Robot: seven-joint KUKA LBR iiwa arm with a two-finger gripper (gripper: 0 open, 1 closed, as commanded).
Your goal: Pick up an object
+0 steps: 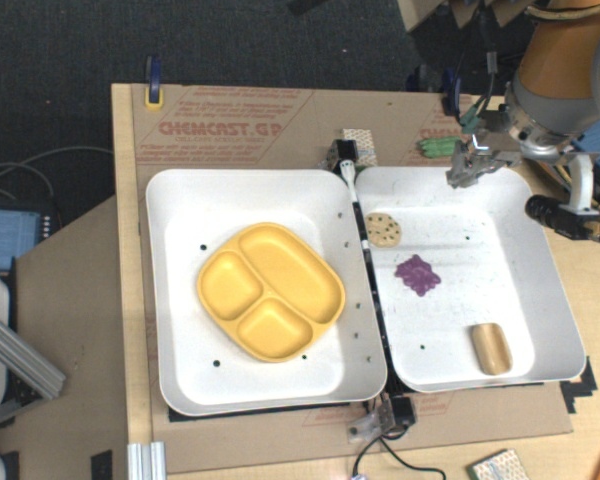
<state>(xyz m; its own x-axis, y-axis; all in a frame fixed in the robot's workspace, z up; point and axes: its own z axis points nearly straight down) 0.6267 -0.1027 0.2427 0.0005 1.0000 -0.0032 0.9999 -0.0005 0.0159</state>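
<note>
Here, a tan cylinder (490,348) lies flat in the right bin (540,268) — long axis near-to-far; whether the gripper (467,171) is spread or pressed together cannot be told.

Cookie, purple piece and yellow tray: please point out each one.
cookie (383,230), camera view, its middle.
purple piece (417,274), camera view, its middle.
yellow tray (270,290), camera view, the ridge where its compartments meet.

Two bins sat side by side on bench (230,118). Left bin (170,268) held divided plate (269,290) at centre. Right bin (540,298) held cookie (383,230) far left, clump (417,274) mid-left, cylinder (490,348) near right. Gripper (468,168) hung over right bin's far edge.
</note>
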